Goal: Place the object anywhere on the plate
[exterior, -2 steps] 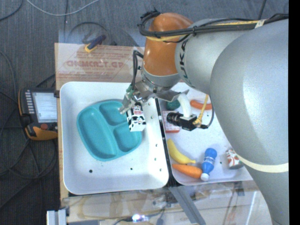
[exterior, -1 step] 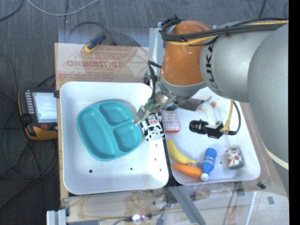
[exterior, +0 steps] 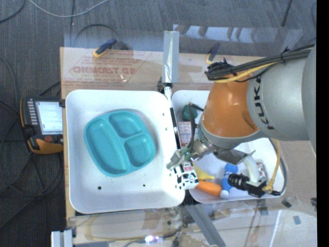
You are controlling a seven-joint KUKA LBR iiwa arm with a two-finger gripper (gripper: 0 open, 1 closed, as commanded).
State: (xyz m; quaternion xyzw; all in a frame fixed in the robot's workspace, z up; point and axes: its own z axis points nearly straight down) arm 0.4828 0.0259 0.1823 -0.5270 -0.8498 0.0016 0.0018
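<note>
At the left of the frame, a turquoise three-compartment plastic plate lay in the left shallow white bin. At the centre, over the bins' shared rim, the claw hung low; whether it was released or clenched could not be told. The object to place appeared to be among the clutter in the right white bin, perhaps the orange carrot-shaped toy. A sound grip should probably be confirmed before carrying leftward over the plate.

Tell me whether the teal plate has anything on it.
Empty: all three compartments of the teal plate show bare teal in the left bin.
</note>
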